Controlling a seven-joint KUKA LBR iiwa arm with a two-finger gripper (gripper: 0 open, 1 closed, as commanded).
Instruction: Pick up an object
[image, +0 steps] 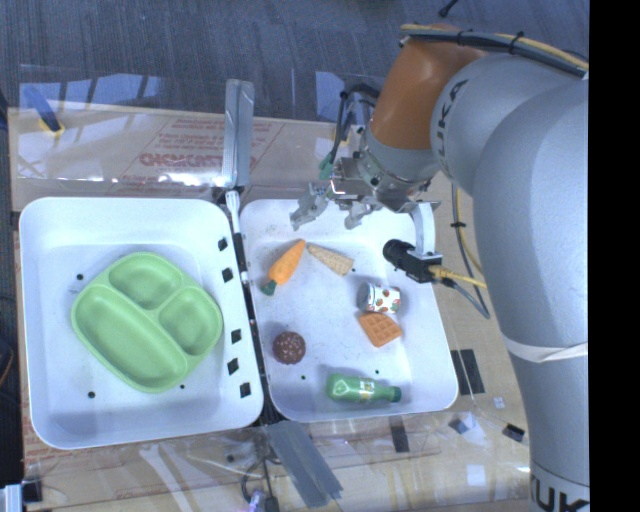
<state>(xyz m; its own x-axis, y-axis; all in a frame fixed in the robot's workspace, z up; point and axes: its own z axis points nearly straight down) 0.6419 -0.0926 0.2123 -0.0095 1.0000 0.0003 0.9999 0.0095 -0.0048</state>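
- My claw (333, 209) hung over the far edge of the right bin (440, 345), its two fingers spread apart with nothing between them.
- My grey arm (520, 200), orange band (415, 95) above the wrist, reached in from the right and covered much of that side of the worktop (130, 150).
- A toy carrot (286, 263) lay tilted in the right bin just below my claw, its green stub toward the divider between the bins.
- A pale cone-shaped piece (331, 259) lay just beside the carrot, on its right, tip pointing toward the carrot.
- A small can with a red and white label (381, 298) lay near the bin's middle, and an orange waffle-like square (380, 329) sat just below it, the two close or touching; I could not tell which.
- A dark round cookie-like piece (289, 347) rested near the bin's left wall, well apart from the can.
- A green bottle (362, 390) lay on its side near the bin's near edge.
- In the left bin (40, 400), a green plate with three compartments (147, 320) sat flat near the centre.
- None of the objects touched my claw.
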